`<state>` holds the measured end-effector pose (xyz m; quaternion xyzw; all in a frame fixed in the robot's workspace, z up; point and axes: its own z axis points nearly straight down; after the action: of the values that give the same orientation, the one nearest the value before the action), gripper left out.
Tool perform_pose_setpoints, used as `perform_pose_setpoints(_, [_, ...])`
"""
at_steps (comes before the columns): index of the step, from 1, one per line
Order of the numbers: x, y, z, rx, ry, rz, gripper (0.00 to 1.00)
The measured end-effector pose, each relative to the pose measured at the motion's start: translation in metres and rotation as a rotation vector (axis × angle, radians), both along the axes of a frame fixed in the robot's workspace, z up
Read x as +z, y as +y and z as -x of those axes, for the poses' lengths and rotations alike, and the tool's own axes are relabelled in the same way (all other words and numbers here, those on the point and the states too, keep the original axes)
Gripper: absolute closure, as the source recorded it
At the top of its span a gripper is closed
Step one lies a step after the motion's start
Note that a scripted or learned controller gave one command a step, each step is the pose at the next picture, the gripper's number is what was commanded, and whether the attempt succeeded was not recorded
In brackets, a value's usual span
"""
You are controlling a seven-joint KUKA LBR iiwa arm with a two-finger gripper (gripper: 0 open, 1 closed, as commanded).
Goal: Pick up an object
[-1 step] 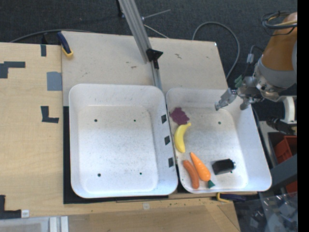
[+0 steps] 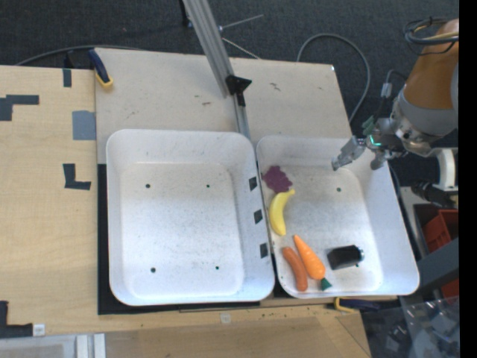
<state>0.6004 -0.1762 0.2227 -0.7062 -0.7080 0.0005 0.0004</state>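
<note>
Five small things are seen in the right bin (image 2: pixel 387 222). A purple bunch of grapes (image 2: pixel 276 177) is placed just above a yellow banana (image 2: pixel 279 211). Two orange carrots (image 2: pixel 302 260) are laid side by side, touching, and a black block (image 2: pixel 345 256) is set just to their right. The grey arm is reached in from the right, with the gripper (image 2: pixel 361 157) held over the bin's upper right part. Its fingers are spread apart and nothing is held between them. The grapes and banana are found to the left of the jaws, and the carrots and block well below them
</note>
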Motion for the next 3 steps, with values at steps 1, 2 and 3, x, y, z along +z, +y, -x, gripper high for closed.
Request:
perform_pose_setpoints(1, [-0.061, 0.008, 0.003, -0.001, 0.007, -0.001, 0.0])
perform_pose_setpoints(2, [-0.107, 0.015, 0.008, -0.001, 0.005, 0.0, 0.0])
perform_pose_setpoints(3, [-0.135, 0.016, 0.008, -0.001, 0.001, 0.001, 0.0])
